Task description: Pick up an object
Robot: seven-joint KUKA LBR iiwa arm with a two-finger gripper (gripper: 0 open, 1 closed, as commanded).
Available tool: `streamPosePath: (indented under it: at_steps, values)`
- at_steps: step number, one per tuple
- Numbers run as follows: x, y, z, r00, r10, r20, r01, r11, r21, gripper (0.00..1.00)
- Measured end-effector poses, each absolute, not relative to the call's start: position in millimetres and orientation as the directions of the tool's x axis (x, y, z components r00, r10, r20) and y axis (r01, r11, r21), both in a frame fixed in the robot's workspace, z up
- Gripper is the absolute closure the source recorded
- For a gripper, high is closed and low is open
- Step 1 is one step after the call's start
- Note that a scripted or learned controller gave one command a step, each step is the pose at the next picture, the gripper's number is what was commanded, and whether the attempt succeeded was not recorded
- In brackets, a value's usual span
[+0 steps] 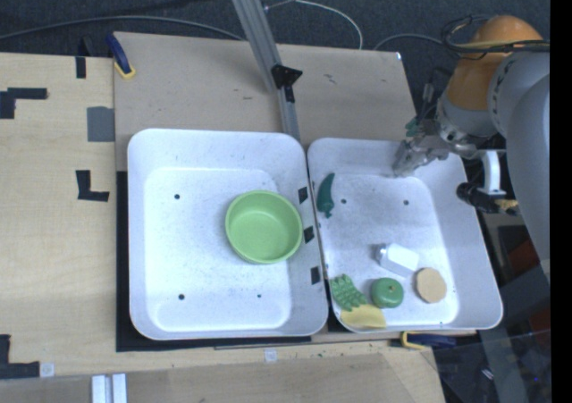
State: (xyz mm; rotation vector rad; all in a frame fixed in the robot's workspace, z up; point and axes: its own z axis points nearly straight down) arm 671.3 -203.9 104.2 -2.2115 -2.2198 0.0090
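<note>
Bowl sits in left bin; pincer state unclear, over right bin.

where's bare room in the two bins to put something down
Left bin: bare all around the green bowl, widest toward its left wall. Right bin: bare in the middle, between the dark green piece and the white block. Crowded along its near edge: leafy green piece, yellow piece, green round, tan disc.
</note>
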Motion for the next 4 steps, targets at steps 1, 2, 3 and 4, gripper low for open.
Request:
streamPosePath:
  at_steps: [1, 2, 3, 4]
  values:
    - [672.1, -202, 169, -0.002, 1.000, -0.002, 1.000, 0.002, 0.006, 1.00]
    - [673.2, -201, 222, -0.001, 1.000, -0.002, 1.000, 0.001, 0.005, 1.00]
    - [673.5, -148, 213, -0.006, 1.000, 0.002, 1.000, 0.006, -0.002, 1.00]
    - [678.7, -93, 208, -0.006, 1.000, 0.002, 1.000, 0.006, -0.002, 1.00]
